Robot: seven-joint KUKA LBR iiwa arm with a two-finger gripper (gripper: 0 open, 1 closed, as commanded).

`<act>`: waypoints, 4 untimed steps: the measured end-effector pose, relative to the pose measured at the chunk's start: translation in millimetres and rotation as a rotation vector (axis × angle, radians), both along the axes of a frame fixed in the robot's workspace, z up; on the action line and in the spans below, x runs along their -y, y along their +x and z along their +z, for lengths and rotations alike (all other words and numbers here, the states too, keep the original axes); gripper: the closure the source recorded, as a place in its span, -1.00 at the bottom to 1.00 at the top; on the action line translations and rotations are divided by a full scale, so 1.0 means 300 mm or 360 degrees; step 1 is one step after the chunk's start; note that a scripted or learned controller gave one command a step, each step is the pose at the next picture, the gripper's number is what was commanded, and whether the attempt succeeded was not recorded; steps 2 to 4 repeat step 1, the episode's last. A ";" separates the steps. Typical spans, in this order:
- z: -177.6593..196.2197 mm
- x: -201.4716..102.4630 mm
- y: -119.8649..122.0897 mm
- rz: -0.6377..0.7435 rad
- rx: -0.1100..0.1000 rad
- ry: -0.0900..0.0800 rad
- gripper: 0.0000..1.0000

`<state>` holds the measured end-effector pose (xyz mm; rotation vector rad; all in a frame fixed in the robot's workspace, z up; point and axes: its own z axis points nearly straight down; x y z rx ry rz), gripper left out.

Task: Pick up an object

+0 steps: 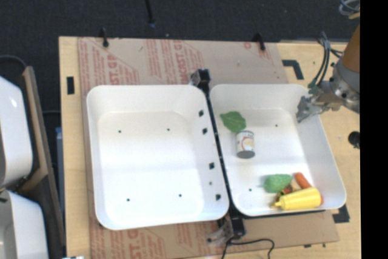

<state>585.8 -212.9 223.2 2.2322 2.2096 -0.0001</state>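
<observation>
The gripper [305, 107] sits at the right bin's [315, 130] far right rim, near its upper corner, reaching in from the right; whether it is open or closed cannot be told from here, and nothing shows in its hold; behind it the grey wrist [344, 89] runs off toward the right edge, with an orange band [354, 45] above and cables [324, 63] looping beside it.

Inside the right bin, well apart from the gripper, a green leaf [233, 121] lies near the left wall; just below it, touching or nearly so, a small can [245, 144] lies with its dark end toward the near side; in the near right corner a green lump [277, 182], an orange piece [301, 179] and a yellow bottle [298, 199] sit close together, the bottle lying on its side against the near rim with its cap pointing left, the orange piece just above it.

The left bin [94, 130] stands beside the right one, their rims meeting along a dark divider [212, 136]; both rest on a cardboard sheet [139, 60] with red print, laid over a wooden bench [70, 130].
</observation>
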 end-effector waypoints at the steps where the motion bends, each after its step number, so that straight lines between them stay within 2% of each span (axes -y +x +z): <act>1: -0.001 0.000 0.001 0.0001 0.0000 0.0000 -1.00; 4: -0.001 0.000 0.001 0.0001 0.0000 0.0000 -1.00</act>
